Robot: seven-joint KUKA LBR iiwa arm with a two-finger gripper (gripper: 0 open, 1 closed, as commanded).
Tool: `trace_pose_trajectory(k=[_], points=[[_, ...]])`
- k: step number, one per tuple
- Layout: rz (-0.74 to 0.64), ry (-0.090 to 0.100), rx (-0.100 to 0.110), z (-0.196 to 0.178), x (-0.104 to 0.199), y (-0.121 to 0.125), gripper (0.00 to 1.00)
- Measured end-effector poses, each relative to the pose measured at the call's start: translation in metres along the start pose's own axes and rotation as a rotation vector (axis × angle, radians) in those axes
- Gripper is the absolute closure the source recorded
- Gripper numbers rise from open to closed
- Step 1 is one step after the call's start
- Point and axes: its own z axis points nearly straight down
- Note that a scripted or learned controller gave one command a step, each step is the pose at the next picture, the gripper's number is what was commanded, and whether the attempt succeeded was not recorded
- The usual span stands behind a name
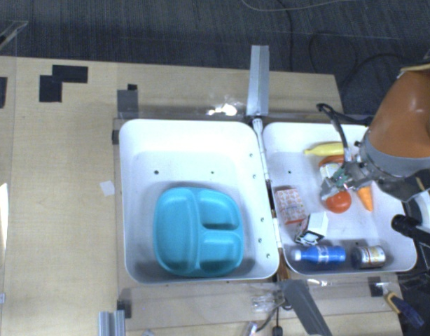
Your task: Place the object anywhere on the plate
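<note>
**Spotter:** Camera view first, front edge of the right bin (411, 261): you have a blue bottle (321, 255) lying on its side, long axis along the front wall, and a dark metallic can (370, 256) just beside it. Both look smooth and cylindrical, so they may roll.

**Operator:** And the hand?

**Spotter:** Your hand (339, 185) sits further back in that bin, right over a round orange-red fruit, maybe a tomato (337, 201), that touches or nearly touches its tips. I can't tell whether it is spread or closed, nor whether it grips anything. An orange carrot-like piece (366, 197) lies just right of it, a yellow banana (324, 148) beyond, curved, long axis left to right.

**Operator:** Where does the plate lie from there?

**Spotter:** Well apart, to the view's left, across the divider: a teal plate (198, 231) with moulded compartments, glossy plastic, in the left bin (134, 187), toward its front. That's what your move turns on, I judge: a lift, then a long carry leftward over the wall. A patterned flat packet (290, 205) lies near the divider on the way.
</note>
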Motion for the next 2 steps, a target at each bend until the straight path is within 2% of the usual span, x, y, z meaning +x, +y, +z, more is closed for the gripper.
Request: trace_pose_trajectory(k=[1, 2], points=[[-0.351, 0.0, -0.002, 0.0147, 0.0702, 0.0122, 1.0], [-0.568, 0.0, -0.002, 0.0148, 0.0665, 0.0081, 1.0]])
